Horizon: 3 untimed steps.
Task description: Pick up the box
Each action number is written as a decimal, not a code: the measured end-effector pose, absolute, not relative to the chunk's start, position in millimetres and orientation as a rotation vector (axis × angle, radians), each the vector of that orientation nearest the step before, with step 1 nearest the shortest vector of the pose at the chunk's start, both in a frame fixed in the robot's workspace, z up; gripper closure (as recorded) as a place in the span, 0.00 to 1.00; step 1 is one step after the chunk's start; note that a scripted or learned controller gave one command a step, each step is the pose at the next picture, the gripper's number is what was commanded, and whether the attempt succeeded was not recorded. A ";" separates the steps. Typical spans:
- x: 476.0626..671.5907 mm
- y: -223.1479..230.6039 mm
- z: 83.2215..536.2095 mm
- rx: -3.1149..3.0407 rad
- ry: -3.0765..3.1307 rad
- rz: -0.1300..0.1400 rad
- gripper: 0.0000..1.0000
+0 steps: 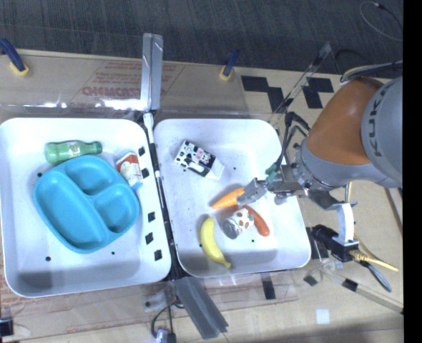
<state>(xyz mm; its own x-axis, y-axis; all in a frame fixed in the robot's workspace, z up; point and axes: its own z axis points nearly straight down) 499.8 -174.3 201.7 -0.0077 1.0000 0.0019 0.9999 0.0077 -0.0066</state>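
Box (194, 157) lying flat in the right bin (268, 131), upper-left part, long axis slanting down to the right. Gripper (252, 191) low beside the carrot (227, 198), up-left of it to the box. Fingers: cannot tell.

This is a robotics lab or test cell, not a home. A grey industrial arm (368, 131) with an orange band reaches over a surface (68, 77) fitted with two shallow white bins (11, 213), clear panels held by blue clamps (13, 57), and black-and-white checker markers (265, 91). Loose cables (379, 9) trail across dark carpet-like flooring (197, 6). The bins hold toy food and oddments, such as a plastic banana (212, 243).
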 end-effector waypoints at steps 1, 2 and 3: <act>519.3 -93.3 89.2 -2.101 -2.330 0.005 0.00; 586.6 -122.3 90.5 -2.313 -2.121 0.004 0.00; 644.3 -120.1 89.2 -2.321 -2.093 0.037 0.00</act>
<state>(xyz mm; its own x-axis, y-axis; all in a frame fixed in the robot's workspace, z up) 644.3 -120.1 89.2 0.1030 0.9947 -0.0067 0.9943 -0.1032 -0.0278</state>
